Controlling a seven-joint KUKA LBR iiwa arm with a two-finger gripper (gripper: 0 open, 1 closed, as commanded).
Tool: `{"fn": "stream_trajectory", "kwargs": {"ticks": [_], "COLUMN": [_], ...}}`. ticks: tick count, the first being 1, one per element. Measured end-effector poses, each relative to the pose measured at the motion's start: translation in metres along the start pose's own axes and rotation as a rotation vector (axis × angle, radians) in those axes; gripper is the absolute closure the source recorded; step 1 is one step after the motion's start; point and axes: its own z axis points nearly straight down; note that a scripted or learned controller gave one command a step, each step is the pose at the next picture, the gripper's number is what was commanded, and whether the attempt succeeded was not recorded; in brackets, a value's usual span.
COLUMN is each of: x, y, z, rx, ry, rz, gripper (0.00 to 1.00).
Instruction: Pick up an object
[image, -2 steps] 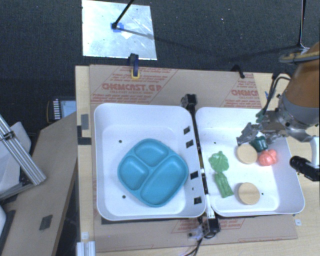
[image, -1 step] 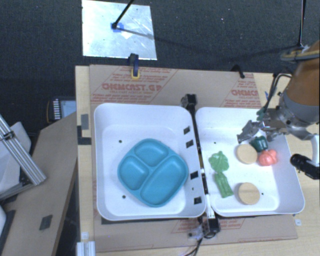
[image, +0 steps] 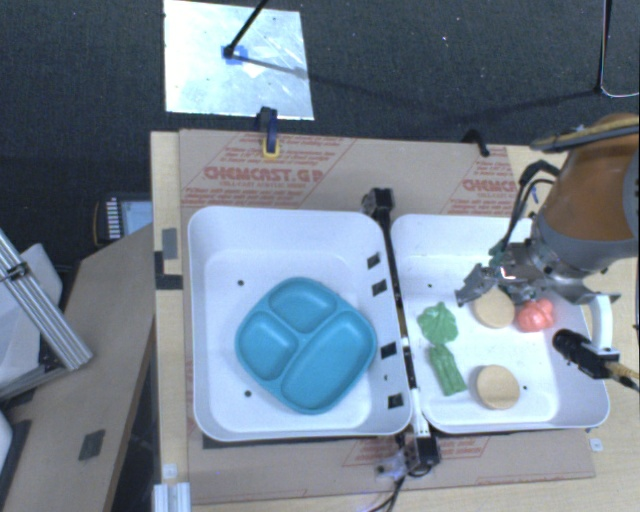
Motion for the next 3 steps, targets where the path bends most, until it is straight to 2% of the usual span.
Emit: {"fn": "stream_trajectory", "kwargs": {"ticks": [1,2,3], "x": [-0.002,-0.001,-0.001], "y": [0.009,0.004,0.006], "z": [0.057,0.118,0.104], "rx": [-0.002,-0.001,-0.007], "ry": [0.000,0.000,-0.001], "rz": [0.000,0.001,0.000], "gripper": [0.00,0.00,1.00]}}
